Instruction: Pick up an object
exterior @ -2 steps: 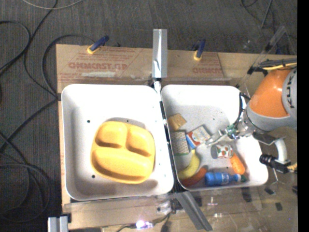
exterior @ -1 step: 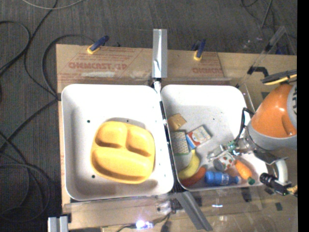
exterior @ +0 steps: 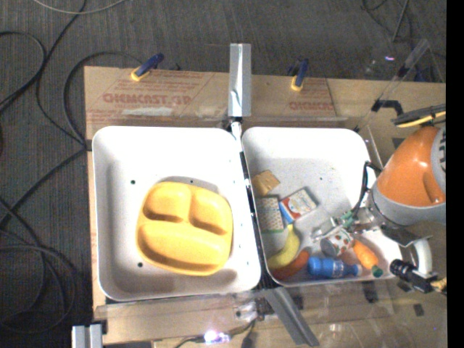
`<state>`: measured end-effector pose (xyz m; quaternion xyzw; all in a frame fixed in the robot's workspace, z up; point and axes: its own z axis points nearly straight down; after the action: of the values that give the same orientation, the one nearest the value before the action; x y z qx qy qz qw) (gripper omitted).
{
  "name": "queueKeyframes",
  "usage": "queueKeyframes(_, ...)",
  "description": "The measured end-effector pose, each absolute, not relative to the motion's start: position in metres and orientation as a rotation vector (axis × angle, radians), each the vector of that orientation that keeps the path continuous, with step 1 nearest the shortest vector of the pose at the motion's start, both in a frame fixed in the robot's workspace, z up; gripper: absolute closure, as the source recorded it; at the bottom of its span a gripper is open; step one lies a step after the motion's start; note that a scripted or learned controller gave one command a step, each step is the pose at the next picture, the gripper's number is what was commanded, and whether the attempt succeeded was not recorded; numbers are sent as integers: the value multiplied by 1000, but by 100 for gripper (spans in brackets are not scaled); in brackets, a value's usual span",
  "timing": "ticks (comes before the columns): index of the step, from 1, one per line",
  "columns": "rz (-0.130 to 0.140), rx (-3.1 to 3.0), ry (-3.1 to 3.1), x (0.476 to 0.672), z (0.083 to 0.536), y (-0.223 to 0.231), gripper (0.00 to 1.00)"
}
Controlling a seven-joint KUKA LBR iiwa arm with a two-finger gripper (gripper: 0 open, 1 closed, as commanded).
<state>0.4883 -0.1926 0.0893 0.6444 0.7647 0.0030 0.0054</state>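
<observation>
The right bin (exterior: pixel 312 147) holds a heap of small objects along its near side. A yellow banana (exterior: pixel 287 250) lies beside a red item (exterior: pixel 293 264), with a blue bottle (exterior: pixel 330 267) to their right. An orange carrot (exterior: pixel 365 254) and a grey round piece (exterior: pixel 330 246) sit at the near right corner. Further back are a white, red and blue box (exterior: pixel 298 203), a greenish packet (exterior: pixel 271 214) and a tan cracker (exterior: pixel 265 182). My gripper (exterior: pixel 336 230) hangs low over the bin's near right part, just above the grey piece and the carrot. The orange-banded arm (exterior: pixel 409 174) hides the bin's right wall.
A yellow divided plate (exterior: pixel 187 227) lies in the left bin (exterior: pixel 116 158). A metal post (exterior: pixel 239 78) stands behind the seam between the bins. Blue and yellow clamps (exterior: pixel 147 66) grip the cardboard at the back. Cables run over the floor at the left.
</observation>
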Motion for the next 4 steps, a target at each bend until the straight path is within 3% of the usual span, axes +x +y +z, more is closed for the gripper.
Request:
queueKeyframes(1, 14, 2014, 2393, 490, 99, -192, 100)
queueKeyframes(2, -3, 2091, 2345, 484, 212, -138, 100)
queueKeyframes(3, -3, 2092, 2345, 484, 212, -138, 0)
queueKeyframes(4, 5, 2141, 2287, 493, 88, -191, 0)
